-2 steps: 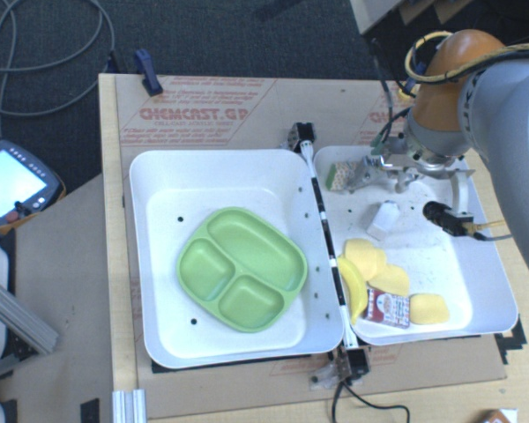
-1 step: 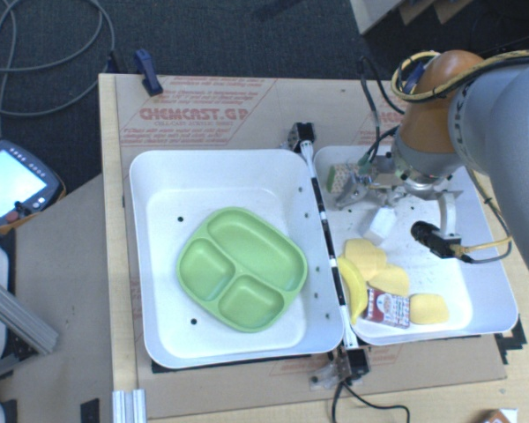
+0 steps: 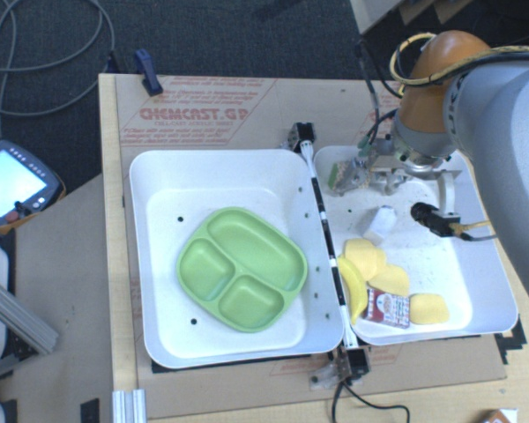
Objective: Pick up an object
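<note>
**Mia:** What is down there?

**Ben:** A brown bench (image 3: 203,113) with red writing on it, on a dark floor. Two white bins sit on it, side by side.

**Mia:** What can be picked up?

**Ben:** The right bin (image 3: 489,307) has yellow things at its near end. There is a banana (image 3: 353,287), two yellow lumps (image 3: 375,270) touching it, and one more yellow block (image 3: 428,307). A small red and white packet (image 3: 389,310) lies between them. A little pale cup (image 3: 383,219) sits alone in the middle.

**Mia:** Where is the arm?

**Ben:** The grey arm (image 3: 498,122) comes in from the right. Its orange band (image 3: 441,69) is up high. The gripper (image 3: 370,176) hangs over the far end of the right bin, away from the yellow things. I cannot tell how it is set.

**Mia:** And the other bin?

**Ben:** The left bin (image 3: 159,183) holds a green tray (image 3: 242,268) with three parts. A blue clip (image 3: 147,70) sits on the bench's far edge. A screen (image 3: 13,183) glows on the left.
</note>
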You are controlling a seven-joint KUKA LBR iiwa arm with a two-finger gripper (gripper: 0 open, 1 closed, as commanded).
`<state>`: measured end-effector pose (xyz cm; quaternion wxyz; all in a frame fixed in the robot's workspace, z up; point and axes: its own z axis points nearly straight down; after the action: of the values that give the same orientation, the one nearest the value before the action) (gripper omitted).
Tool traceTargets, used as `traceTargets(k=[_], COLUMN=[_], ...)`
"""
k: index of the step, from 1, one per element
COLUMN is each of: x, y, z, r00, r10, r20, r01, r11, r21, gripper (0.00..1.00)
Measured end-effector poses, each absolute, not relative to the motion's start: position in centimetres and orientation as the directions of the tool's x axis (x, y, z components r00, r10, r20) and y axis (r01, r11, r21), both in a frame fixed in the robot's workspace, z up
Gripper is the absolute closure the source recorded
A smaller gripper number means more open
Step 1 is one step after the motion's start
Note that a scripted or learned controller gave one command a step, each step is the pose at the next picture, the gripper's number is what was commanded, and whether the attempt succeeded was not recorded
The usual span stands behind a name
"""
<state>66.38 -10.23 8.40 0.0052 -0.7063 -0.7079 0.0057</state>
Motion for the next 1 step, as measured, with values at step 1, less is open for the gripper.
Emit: traceTargets(k=[1], x=[63.60], y=[-9.57], z=[8.46], r00=[0.001], r10=[1.000], r20=[0.000], r01=[1.000], r11=[-0.001], r21=[-0.002], gripper=[0.00])
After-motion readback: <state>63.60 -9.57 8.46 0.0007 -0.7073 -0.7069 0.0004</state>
